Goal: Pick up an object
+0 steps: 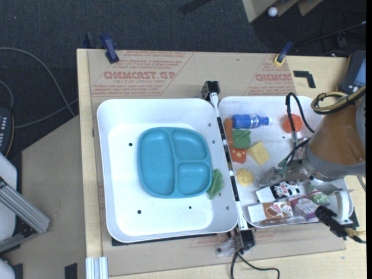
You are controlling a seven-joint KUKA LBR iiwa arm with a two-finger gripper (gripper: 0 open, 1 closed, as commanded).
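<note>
Two shallow white bins sit side by side on the pale wood worktop point(87, 156).

Left white bin point(116, 214): holds a light-blue three-compartment plastic tray point(173, 160), lying flat, roughly centred. A small green leaf-shaped piece point(216, 182) sits at the tray's right edge, touching or just beside it, near the divider between the bins.

Right white bin point(264, 102): cluttered.
- Blue plastic bottle with a white cap point(249, 121) on its side near the far wall.
- Green crumpled item point(241, 137) just below the bottle.
- Red-orange block point(238, 154) next to a yellow wedge-shaped block point(259, 153), the two just beside each other.
- Small yellow rounded object point(244, 177) further toward the near side.
- Orange object point(293, 123) near the far right, partly behind a black cable.
- Printed snack packets and small cartons point(285, 205) piled along the near wall.

The grey arm with its orange band point(337, 141) reaches in from the right, over the right bin. The hand point(285, 176) hangs low above the near half of that bin, just right of the small yellow rounded object and above the packet pile. How far it is open can't be told; nothing is visibly gripped. All objects rest in the bins.
</note>
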